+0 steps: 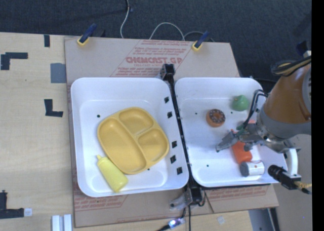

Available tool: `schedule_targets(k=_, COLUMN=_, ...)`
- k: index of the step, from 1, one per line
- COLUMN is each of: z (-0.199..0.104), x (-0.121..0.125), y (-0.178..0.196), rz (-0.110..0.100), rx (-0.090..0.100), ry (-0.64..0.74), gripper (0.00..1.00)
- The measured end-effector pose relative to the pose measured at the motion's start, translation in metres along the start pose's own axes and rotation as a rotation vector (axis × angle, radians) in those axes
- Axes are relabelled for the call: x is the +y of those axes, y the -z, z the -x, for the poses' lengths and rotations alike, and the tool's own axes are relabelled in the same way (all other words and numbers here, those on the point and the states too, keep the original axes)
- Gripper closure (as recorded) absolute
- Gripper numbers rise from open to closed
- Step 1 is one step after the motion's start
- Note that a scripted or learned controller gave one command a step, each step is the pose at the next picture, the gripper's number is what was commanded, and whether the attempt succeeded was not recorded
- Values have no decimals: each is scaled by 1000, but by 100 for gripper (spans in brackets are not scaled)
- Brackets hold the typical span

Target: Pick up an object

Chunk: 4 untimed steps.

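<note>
1. Reaching in from the right, the grey arm [288, 108] with its orange band leans over the right bin [202, 171], and its gripper [230, 141] sits low above the bin floor near the middle of that bin.
2. The fingers [223, 146] are thin dark prongs pointing left; whether they are apart or together cannot be told from this view, and nothing shows between them.
3. An orange block [241, 153] lies just beside the gripper, below and to its right, partly covered by the wrist.
4. A grey and white cylinder [251, 168] lies on its side near the bin's front edge, just below the orange block.
5. A round brown cookie-like disc [215, 117] rests on the bin floor, up and to the left of the gripper, apart from it.
6. A green ball [240, 103] sits near the back of the right bin, close to the arm.
7. The left bin [83, 123] holds a yellow divided plate [132, 139] and a yellow squeeze bottle [112, 173], the bottle touching the plate's lower left edge.
</note>
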State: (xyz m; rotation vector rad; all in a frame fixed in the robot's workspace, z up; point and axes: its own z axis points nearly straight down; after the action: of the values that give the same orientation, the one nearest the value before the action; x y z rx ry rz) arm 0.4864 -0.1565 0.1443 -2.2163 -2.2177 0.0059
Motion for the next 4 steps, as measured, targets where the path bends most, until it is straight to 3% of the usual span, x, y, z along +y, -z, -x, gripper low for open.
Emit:
schedule_targets(k=1, z=-1, x=-1, y=-54, rz=0, rx=0, ry=0, gripper=0)
schedule_targets(k=2, z=-1, x=0, y=-41, rz=3, rx=0, ry=2, gripper=100)
schedule_targets(k=4, z=1, x=11, y=61, rz=12, rx=-4, ry=2, gripper=100)
